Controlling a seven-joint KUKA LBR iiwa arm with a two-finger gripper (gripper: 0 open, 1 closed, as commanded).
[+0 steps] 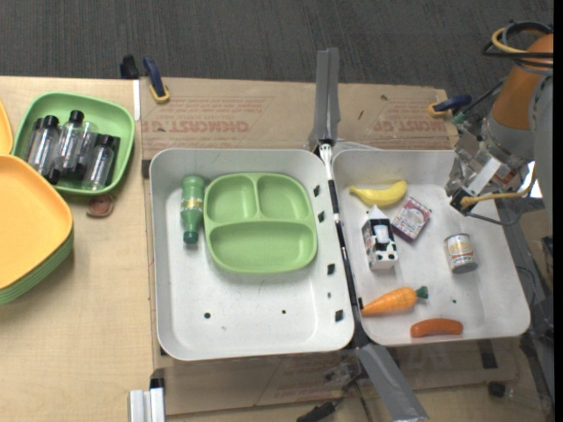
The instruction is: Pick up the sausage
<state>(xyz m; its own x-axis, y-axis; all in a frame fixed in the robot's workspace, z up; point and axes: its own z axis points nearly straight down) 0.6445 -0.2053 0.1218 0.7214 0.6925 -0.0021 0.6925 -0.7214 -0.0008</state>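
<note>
- Camera view: the sausage (436, 327), orange-red and lying flat, sits in the near right corner of the right bin (510, 310). It is just beside the carrot (390, 301) but apart from it.
- The carrot lies at a slant with its green tip pointing toward the bin's right side.
- The gripper (468, 181) hangs over the far right rim of the right bin, well apart from the sausage. Whether it is spread or closed cannot be told from this angle, and nothing is seen held in it.
- A small can (459, 253) stands between the gripper and the sausage; its label is too small to read.
- A cow-patterned carton (380, 243) stands near the bin's middle, with a pink packet (411, 218) just beside it. The print on both is illegible.
- A banana (378, 192) lies at the far side of the right bin.
- In the left bin (176, 323) a green divided plate (259, 222) lies flat, with a green bottle (192, 207) on its side along the plate's left edge.
- Brown cardboard (229, 112) beyond the bins bears red print that appears reversed and is not clearly legible.
- On the counter (79, 341) to the left, a green tray (119, 117) holds dark-capped bottles (70, 146), next to a stack of orange plates (31, 231).
</note>
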